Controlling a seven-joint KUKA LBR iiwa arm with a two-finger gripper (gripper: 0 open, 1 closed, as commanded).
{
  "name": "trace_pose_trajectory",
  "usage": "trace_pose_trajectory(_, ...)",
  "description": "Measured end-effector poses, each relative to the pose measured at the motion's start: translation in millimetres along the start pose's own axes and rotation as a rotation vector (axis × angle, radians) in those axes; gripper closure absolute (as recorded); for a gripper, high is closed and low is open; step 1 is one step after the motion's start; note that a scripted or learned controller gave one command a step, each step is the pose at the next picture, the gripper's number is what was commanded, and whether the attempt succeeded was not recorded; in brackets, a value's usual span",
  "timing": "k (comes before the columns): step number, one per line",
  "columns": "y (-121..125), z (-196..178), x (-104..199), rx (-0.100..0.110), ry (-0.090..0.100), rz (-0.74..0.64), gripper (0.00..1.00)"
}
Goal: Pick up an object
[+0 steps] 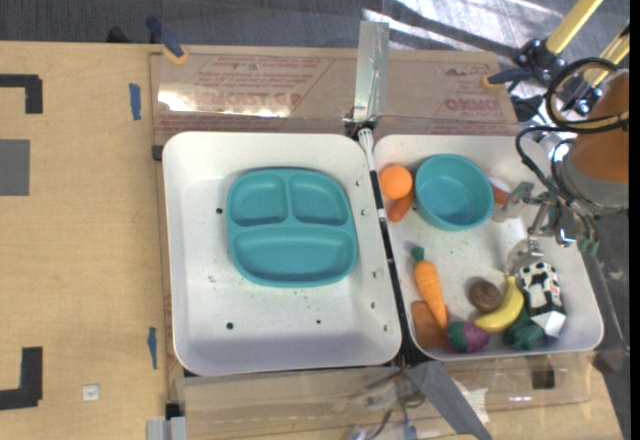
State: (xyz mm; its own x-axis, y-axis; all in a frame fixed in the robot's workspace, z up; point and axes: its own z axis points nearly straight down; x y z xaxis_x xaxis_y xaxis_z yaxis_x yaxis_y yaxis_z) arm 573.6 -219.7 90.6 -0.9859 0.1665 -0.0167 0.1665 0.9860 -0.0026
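Toys for picking sit crowded in the right bin, mostly toward the lower right of the frame: a banana, a brown round piece touching it, a carrot lying lengthwise near the bin's left wall, a black-and-white cow-patterned block, something green at the bottom corner and a purple bit beside the banana's lower end. Higher up in the same bin stands a teal bowl with an orange ball just beside it, against the divider.

Left bin holds a teal divided plate.

Arm comes in from the right edge. Gripper hangs over the right bin's right side, between the bowl and the cow block, above the pile. Metal and cable clutter there; cannot tell how far the hand is open, and nothing can be made out in its hold.

Step in hand, by my reading: approach, no pick made yet. Next move calls for choosing one target and coming straight down on it. The cow block and banana lie nearest. The tight packing may make a clean grasp awkward; neighbours could get nudged.
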Motion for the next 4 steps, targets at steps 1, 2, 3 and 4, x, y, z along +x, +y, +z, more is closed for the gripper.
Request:
trace_pose_trajectory(1, 86, 3, -53, -0.004, 0.007, 0.154, 0.0)
trace_pose_trajectory(2, 2, 4, -34, 0.002, 0.011, 0.228, 0.0)
trace_pose_trajectory(3, 15, 4, -39, 0.0, 0.008, 0.36, 0.0)
trace_pose_trajectory(4, -6, 2, 12, 0.0, 0.009, 0.225, 0.0)
